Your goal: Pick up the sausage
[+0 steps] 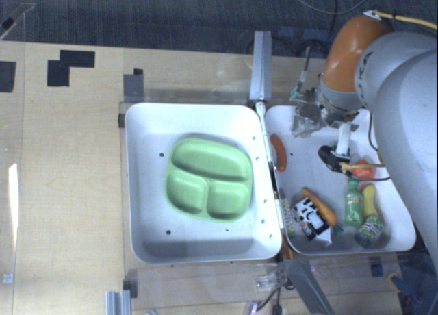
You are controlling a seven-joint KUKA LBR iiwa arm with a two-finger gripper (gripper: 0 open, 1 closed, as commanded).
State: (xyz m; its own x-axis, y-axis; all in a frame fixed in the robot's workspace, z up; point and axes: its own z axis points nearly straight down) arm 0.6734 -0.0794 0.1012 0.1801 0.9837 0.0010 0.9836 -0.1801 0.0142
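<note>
The sausage [277,153] lay lengthwise in the right bin [404,238], just beside its left wall, apart from everything else. The tool [321,120] hung over the bin's far end, near the sausage but not touching it; I could not tell its state, as the orange-banded arm [356,46] covered most of it. Along the near side sat a carrot [319,207], a black-and-white carton [311,219], a green bottle [353,203] and a yellow item [370,200], hard to identify. The left bin [137,170] held a green divided tray [209,178]. The worktop [61,190] ran out of frame at left.
</note>
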